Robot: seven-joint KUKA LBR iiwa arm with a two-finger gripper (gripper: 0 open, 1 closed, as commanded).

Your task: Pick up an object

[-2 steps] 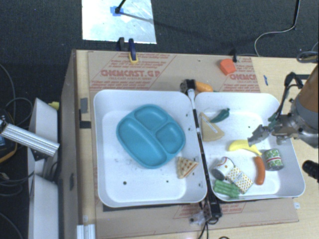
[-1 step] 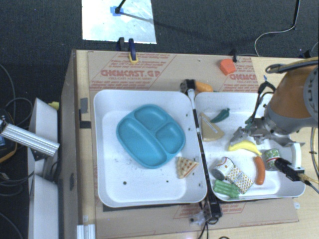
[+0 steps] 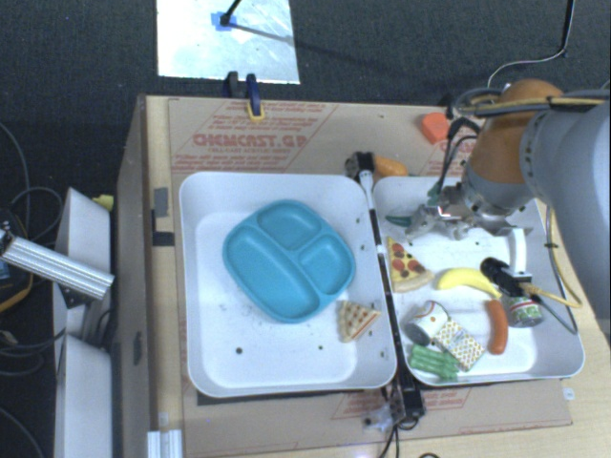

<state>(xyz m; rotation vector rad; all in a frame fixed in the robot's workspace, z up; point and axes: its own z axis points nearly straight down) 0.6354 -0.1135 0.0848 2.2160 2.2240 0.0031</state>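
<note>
Grey arm (image 3: 563, 151) reaching in from right of frame, gripper (image 3: 441, 214) low over upper part of right bin (image 3: 558, 361); grip impossible to judge. Below it: pizza slice (image 3: 408, 266), banana (image 3: 465, 280), sausage (image 3: 496, 326). Blue plate (image 3: 286, 260) in left bin (image 3: 205, 351).

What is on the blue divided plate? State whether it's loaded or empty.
Empty. The blue divided plate shows three bare compartments; the waffle piece lies off it, beside its lower right edge, in the left bin.
</note>
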